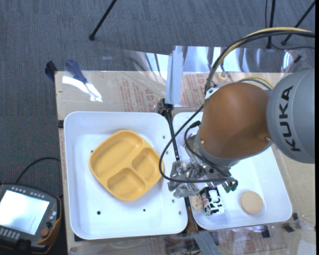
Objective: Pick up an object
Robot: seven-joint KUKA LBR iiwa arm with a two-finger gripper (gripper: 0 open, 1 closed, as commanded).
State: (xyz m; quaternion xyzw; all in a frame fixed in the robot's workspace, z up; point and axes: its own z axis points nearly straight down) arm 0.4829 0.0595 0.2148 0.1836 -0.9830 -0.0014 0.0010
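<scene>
One tool (204, 187) hangs under the arm's orange band (235, 122), low over the near left part of the right bin (276, 169), close to the wall it shares with the left bin. From above, the wrist and a tangle of cables hide most of the mechanism, so whether it is spread or closed cannot be told, and nothing can be seen gripped in it. Just below the metal parts, a small white object with black markings (213, 202) lies on the bin floor, partly tucked under the tool; contact between them cannot be made out. A sliver of something tan shows just beside it on the left, too covered to identify.

Near that, toward the right corner of the same bin, a round beige disc (251, 202) lies flat and clear of the tool.

Across the dividing wall, the left bin (80, 126) carries a yellow divided plate (126, 164), lying flat with its three compartments facing up, its right edge close to the shared wall and near the tool's cables.

Both bins sit side by side on the desk (117, 89), whose brown surface shows behind them. Off the desk at the lower left, a handheld control pendant (24, 217) with a lit screen rests on the dark carpet. The grey arm (295, 116), marked KUKA, enters from the right.
</scene>
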